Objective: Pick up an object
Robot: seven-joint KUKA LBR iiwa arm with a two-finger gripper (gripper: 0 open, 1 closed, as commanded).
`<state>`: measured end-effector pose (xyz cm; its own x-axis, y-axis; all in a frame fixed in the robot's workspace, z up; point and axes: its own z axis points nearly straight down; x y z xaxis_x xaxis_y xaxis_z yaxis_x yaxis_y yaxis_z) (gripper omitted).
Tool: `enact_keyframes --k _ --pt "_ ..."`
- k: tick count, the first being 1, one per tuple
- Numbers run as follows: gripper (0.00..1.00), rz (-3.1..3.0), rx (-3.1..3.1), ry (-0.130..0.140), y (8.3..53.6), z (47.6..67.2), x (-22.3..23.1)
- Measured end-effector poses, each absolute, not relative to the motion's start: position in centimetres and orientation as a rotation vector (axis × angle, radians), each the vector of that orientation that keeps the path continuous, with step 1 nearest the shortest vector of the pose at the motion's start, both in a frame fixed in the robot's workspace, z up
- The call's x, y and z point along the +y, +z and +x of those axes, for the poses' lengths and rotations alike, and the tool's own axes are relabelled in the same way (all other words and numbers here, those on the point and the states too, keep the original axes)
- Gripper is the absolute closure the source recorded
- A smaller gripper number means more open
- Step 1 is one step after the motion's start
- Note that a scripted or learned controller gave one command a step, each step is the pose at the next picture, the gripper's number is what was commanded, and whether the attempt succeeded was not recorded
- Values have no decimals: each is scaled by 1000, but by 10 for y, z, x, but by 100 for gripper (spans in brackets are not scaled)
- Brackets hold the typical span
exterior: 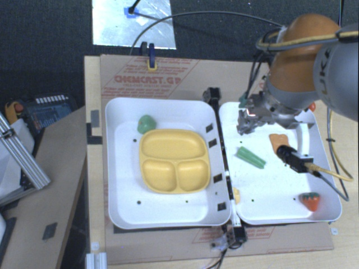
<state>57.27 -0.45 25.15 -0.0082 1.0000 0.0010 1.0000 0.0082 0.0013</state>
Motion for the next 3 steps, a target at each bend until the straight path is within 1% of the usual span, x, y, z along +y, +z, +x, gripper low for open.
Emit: enact_keyframes --k 1,2,3 --pt "100 2211 2233 3 252 565 46" --pt "100 2212 2232 1 232 564 104" --pt "0 2217 2226 0 232 564 101"
